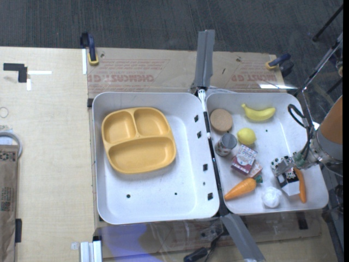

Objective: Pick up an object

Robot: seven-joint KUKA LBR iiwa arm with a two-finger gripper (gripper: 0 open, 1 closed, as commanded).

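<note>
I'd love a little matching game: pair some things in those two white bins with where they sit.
Things:
1. yellow divided plastic plate
2. yellow banana
3. large orange carrot
4. round tan wooden disc

Places:
A. near the front edge of the right bin, beside a white ball
B. alone in the left bin
C. back of the right bin, right of the disc
D. back left corner of the right bin

Pairs: 1-B, 2-C, 3-A, 4-D
</note>
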